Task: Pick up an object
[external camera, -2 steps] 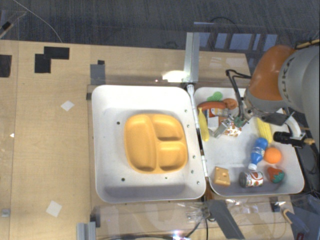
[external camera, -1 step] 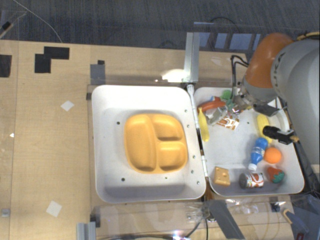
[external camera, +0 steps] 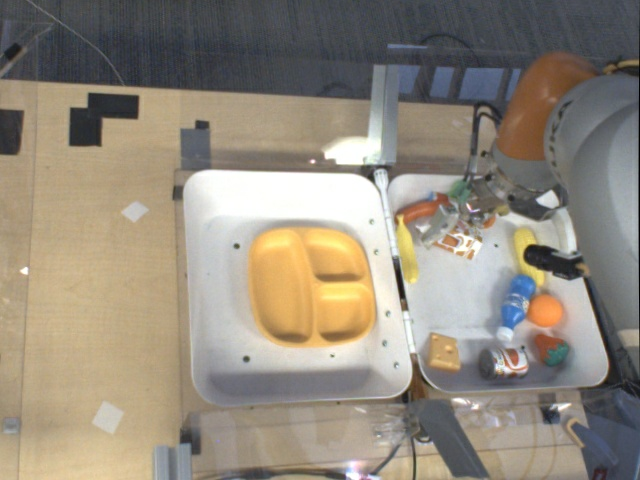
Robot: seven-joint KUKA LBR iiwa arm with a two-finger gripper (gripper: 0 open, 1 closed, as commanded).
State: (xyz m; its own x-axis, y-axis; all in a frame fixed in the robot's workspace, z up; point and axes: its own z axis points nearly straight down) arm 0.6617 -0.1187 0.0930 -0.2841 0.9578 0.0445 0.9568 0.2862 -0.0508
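Objects crowding the right bin [external camera: 590,368]: one blue bottle [external camera: 515,306], one orange ball [external camera: 546,311], one cheese wedge [external camera: 444,351], one yellow banana [external camera: 404,248]. Gripper [external camera: 478,196] hovering over the bin's far corner, grip impossible to judge. One yellow tray [external camera: 308,284] sitting in the left bin [external camera: 215,368].

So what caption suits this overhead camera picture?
Robot arm reaches over the toy-filled right bin; yellow tray sits in left bin.

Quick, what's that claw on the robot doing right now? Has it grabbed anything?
Gripper: low over the far end of the right bin, among the small toys there. Whether it has grabbed anything cannot be told from this view.
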